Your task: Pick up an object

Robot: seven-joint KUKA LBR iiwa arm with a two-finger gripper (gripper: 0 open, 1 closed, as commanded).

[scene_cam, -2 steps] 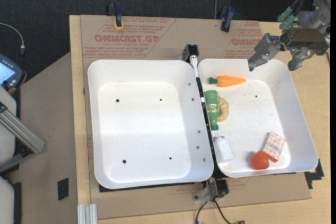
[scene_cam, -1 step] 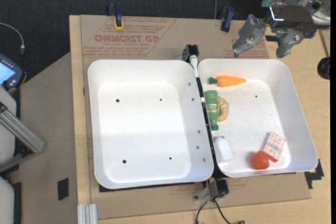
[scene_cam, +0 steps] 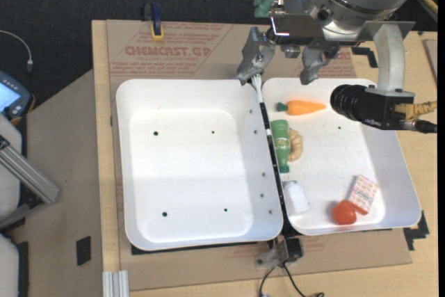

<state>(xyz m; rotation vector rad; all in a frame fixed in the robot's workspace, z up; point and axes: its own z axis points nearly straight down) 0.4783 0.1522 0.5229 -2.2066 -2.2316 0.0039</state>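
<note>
While the grey two-finger gripper (scene_cam: 284,67) hovers open and empty over the right-hand white bin (scene_cam: 396,181), the small orange plastic carrot (scene_cam: 304,107) lies just below it. Likely light, rigid and smooth; grasp across its thick middle.
</note>
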